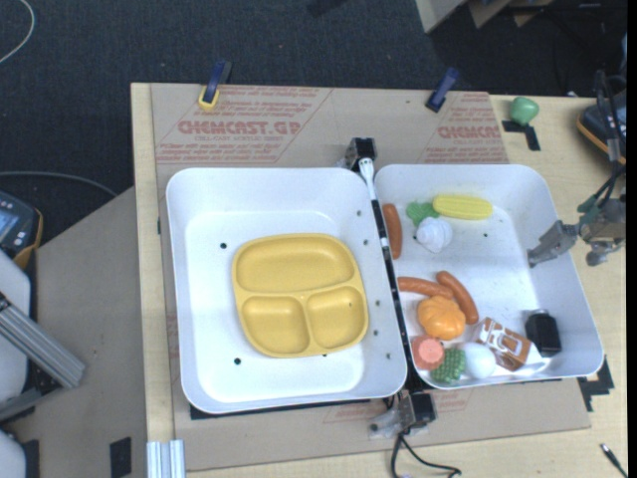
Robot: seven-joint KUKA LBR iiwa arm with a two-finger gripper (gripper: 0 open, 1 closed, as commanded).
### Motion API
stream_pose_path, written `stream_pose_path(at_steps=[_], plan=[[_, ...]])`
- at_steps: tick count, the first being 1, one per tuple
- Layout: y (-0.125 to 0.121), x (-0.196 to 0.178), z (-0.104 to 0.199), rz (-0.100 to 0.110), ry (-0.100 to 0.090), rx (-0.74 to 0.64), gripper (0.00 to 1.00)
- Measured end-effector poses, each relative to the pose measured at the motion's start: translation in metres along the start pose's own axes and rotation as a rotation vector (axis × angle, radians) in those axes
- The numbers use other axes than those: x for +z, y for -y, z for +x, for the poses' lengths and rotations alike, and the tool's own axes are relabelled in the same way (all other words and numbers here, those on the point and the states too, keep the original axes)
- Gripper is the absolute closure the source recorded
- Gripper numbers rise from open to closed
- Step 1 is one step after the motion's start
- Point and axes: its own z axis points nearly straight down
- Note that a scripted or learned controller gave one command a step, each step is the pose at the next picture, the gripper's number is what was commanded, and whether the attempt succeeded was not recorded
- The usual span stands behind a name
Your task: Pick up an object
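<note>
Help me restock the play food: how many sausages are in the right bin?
3. One sausage lies along the left wall. Two more, a long sausage and a short sausage, lie mid-bin above the orange. Others may be hidden.

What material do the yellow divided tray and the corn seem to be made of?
The yellow divided tray looks like moulded plastic, matte, with smooth rounded compartment edges. The corn seems to be a plastic toy: its yellow is uniform and slightly glossy, though it is too small to be certain.

Hand (587, 235) cut off at right edge; fingers unclear.
</note>
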Motion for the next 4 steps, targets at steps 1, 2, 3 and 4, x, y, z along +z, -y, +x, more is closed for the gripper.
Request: stream_pose_path(at_steps=[1, 2, 3, 4], plan=[[-0.003, -0.007, 0.001, -0.013, 0.004, -0.004, 0.00], [0.006, 0.046, -0.005, -0.006, 0.001, -0.003, 0.00], [0.012, 0.091, -0.006, -0.006, 0.000, -0.003, 0.00], [0.005, 0.150, -0.008, -0.007, 0.000, -0.004, 0.00]])
